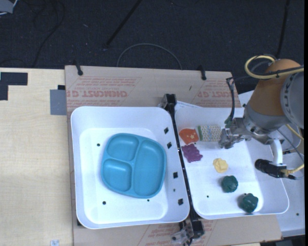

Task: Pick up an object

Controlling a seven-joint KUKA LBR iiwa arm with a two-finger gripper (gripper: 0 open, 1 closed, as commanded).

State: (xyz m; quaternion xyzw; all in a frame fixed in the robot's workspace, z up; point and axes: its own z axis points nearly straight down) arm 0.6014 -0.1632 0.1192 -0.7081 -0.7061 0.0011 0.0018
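Speckled object (210,132): a pale, dotted green-and-white piece lying at the far end of the right bin (267,205), just left of the gripper and close beside the orange piece.
Gripper (227,142): low over the right bin, right beside the speckled object; whether it is open or closed cannot be told, and no object is seen in its hold.
Arm (271,94): grey with an orange band, reaching in from the right over the bin's far right corner.
Orange piece (188,135): flat on the bin floor near the divider, just above the purple piece.
Purple piece (192,153): against the left side of the right bin.
Yellow piece (220,164): mid-bin, apart from the gripper.
Dark green pieces: one (229,183) below the yellow piece, another (249,202) near the bin's near right corner.
Left bin (87,209): holds a blue divided plate (134,164), three compartments, lying flat in the middle.
Bench: cardboard sheet (123,88) under both bins.
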